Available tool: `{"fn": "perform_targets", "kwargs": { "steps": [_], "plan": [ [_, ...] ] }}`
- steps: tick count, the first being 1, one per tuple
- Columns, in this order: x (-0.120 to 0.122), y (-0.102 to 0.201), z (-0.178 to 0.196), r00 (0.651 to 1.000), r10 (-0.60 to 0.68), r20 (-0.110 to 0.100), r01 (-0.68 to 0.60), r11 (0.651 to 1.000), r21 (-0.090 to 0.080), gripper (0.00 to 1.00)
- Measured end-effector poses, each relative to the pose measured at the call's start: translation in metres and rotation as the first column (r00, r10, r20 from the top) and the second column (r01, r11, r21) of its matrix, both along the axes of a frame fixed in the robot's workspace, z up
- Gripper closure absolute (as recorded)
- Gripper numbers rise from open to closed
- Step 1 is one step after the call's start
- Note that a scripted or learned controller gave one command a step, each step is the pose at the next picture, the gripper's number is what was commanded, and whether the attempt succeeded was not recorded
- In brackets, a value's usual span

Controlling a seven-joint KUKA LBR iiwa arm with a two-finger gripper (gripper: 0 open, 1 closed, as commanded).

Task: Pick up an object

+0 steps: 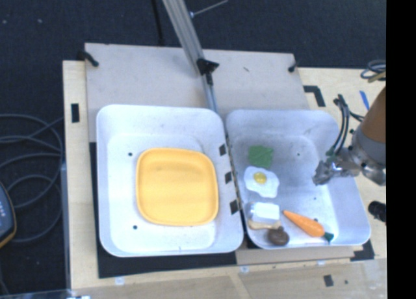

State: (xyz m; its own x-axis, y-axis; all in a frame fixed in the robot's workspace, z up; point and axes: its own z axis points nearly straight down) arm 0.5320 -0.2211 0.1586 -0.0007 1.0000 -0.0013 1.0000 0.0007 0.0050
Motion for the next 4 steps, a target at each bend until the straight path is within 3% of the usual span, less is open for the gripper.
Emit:
{"fn": "perform_targets", "kwargs": {
  "steps": [2,4],
  "plan": [
    [-0.003,0.001,0.104,1.000,-0.001,0.000,0.001,1.000,0.000,1.00],
    [-0.018,0.099,0.101,1.000,0.003,-0.003,-0.003,1.000,0.002,1.00]
  ]
}}
